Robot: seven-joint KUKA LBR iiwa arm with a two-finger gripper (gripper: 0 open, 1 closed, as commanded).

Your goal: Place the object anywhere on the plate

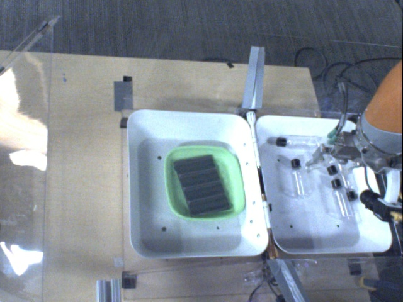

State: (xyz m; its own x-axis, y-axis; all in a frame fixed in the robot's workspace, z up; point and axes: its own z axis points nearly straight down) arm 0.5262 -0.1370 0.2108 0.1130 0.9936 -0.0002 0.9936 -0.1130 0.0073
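Gripper (340, 148) hangs over right bin (284, 231), among clear tubes (298, 181); finger state cannot be told. Dark ridged block (201, 185) lies on green plate (173, 168) in left bin (141, 231), well left of the gripper, long axis running diagonally.

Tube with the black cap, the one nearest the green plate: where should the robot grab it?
Probably across the middle of the clear tube, coming straight down from above. It lies flat on the right bin's floor, long and thin, with open space on both its long sides.
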